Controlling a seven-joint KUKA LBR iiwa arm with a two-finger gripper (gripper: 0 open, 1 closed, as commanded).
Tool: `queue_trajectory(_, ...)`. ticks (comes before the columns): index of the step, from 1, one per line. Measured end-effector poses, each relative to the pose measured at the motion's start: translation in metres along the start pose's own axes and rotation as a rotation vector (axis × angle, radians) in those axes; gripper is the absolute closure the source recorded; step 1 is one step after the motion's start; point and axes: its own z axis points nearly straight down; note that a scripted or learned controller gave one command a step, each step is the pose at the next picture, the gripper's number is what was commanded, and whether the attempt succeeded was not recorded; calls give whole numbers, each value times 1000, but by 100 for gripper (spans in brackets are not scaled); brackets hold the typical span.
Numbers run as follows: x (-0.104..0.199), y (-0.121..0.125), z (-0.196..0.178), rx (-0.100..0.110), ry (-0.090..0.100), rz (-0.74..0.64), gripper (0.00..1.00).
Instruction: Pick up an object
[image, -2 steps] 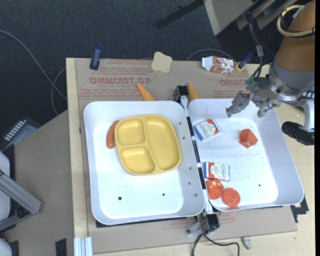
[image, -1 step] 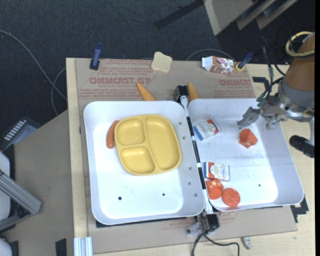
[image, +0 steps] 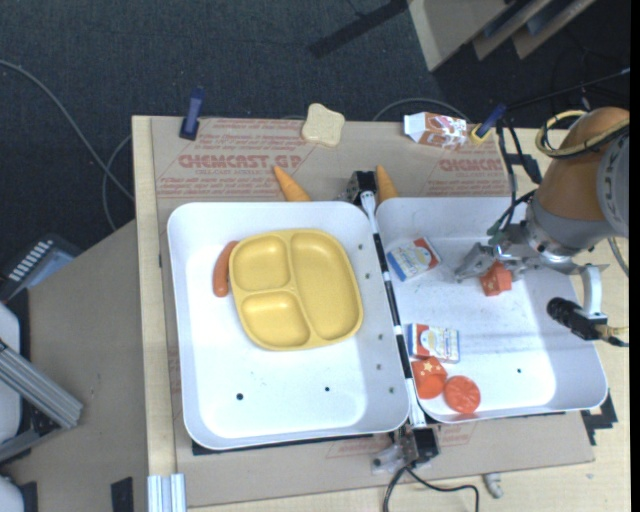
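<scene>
Gripper (image: 487, 262) fingers sat at right of frame in the right white bin (image: 560, 385), touching a small red block (image: 496, 281); whether they clasped it could not be told. Nearest lay two red tomato slices (image: 447, 385), then a red-and-white packet (image: 434, 342). Left, a yellow divided plastic plate (image: 296, 288) filled the other bin.
</scene>
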Motion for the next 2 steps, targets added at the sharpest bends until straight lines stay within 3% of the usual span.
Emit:
queue_trajectory(1, 0, 1, -11, -4, -1, 0, 100)
queue_trajectory(2, 88, -3, -64, -5, 1, -4, 100)
